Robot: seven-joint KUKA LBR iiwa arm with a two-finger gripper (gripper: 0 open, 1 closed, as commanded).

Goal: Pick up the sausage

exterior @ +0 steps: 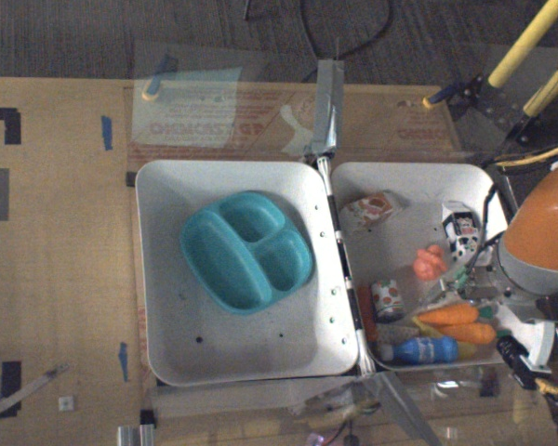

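Tan cardboard bench [56,249] beside grey carpet [121,17] bears two white bins [163,249]; jaws' state unreadable

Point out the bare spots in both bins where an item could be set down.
Left bin: bare floor along its near edge and left wall, around the teal divided plate. Right bin: a bare patch mid-floor between the crumpled wrapper and the pink toy. Its near right corner is crowded: carrots, blue bottle, small can.
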